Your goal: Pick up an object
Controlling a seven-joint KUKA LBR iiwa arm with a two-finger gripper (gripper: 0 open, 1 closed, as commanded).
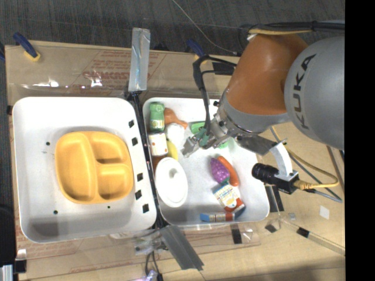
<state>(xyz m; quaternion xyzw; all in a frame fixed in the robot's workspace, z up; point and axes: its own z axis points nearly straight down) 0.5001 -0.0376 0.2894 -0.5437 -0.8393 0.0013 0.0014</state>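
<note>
My gripper (195, 141) hangs low over the middle of the right bin (258, 201), under the grey and orange wrist. A small green object (201, 130) shows right at the gripper, partly hidden by it; whether it is gripped I cannot make out. Just left of the gripper lie a green bottle (156, 117), a brown-labelled bottle (157, 144), an orange piece (174, 119) and a yellow piece (173, 150). Below it rest purple grapes (219, 168) beside an orange carrot (231, 172).
A white round bowl (171, 177) sits at the right bin's lower left. A small carton (229, 196) and a marker (218, 216) lie near its front wall. The left bin (29, 122) holds a yellow divided tray (94, 165). The arm covers the right bin's upper right.
</note>
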